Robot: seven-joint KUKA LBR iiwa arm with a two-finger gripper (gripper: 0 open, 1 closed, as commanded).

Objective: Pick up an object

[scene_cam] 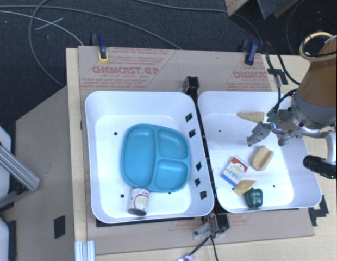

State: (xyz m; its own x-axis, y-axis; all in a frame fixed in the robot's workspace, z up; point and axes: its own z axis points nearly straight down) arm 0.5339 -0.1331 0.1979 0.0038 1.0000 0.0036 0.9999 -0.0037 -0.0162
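Gripper, fingers spread and empty, hangs right of frame centre. Bread roll lies just below it, long axis tilted.

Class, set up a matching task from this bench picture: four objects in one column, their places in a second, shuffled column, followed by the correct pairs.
Objects:
1. blue divided plate
2. small can
3. green pepper
4. cone

Places:
A. right bin, near front edge
B. left bin, middle
C. right bin, towards the back
D. left bin, front, beside the plate

Pairs: 1-B, 2-D, 3-A, 4-C
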